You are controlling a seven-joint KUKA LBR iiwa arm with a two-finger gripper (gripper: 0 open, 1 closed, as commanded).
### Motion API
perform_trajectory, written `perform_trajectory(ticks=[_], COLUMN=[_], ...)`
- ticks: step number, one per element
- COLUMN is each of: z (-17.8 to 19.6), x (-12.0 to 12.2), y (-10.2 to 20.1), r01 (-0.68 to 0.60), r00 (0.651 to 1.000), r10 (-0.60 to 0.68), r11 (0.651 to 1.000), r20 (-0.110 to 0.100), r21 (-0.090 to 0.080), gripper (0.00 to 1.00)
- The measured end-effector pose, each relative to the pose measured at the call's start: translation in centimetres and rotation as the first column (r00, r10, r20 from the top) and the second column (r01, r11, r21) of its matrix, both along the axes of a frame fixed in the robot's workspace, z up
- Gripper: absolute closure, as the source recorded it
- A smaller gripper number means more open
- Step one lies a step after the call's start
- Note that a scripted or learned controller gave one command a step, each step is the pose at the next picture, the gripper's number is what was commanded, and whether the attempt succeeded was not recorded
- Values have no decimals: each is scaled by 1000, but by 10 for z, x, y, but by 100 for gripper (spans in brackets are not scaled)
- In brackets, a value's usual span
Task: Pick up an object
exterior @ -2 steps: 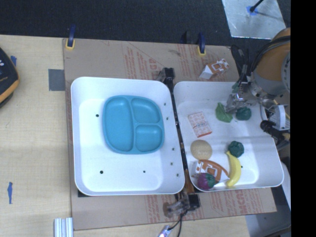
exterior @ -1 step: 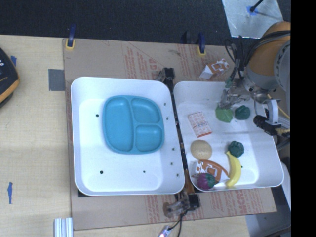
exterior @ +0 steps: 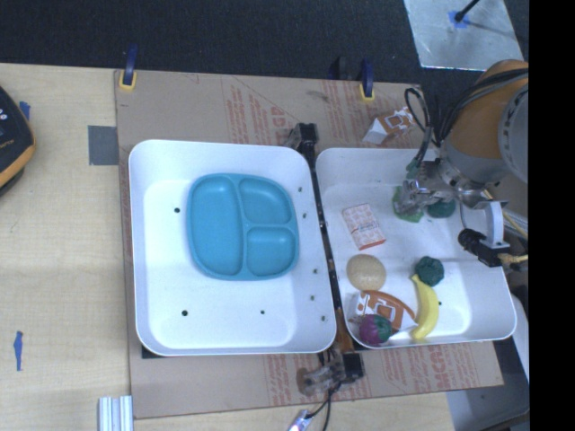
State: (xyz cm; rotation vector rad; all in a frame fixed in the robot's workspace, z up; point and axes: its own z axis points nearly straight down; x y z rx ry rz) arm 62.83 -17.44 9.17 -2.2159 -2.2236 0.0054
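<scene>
The claw point(exterior: 415, 197) is low in the right bin point(exterior: 485, 321), over a dark green object point(exterior: 438, 209); whether it is open or closed I cannot tell. The object looks small and light, probably best taken across its middle. This bin also holds a banana point(exterior: 425, 308), a packet point(exterior: 363, 224) and a beige ball point(exterior: 366, 270). The left bin point(exterior: 162, 312) holds a blue tray point(exterior: 242, 225).

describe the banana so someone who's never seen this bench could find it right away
Start at the right bin, the one without the blue divided plate. Go to its near right corner, where the banana lies below a small dark green object. It is the only yellow, long, curved thing there.
</scene>
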Motion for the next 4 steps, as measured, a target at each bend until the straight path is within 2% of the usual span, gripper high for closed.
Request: perform_trajectory(ticks=[1,2,3,4], z=[0,1,81,80], x=[-38,27,29,28], y=[11,-28,0,0], r01=[0,-1,-1,-1], r00=[1000,1000,1000,1000], r10=[0,1,1,1], r11=[1000,1000,1000,1000], r20=[0,2,4,2], r21=[0,0,1,1], gripper=[100,100,100,0])
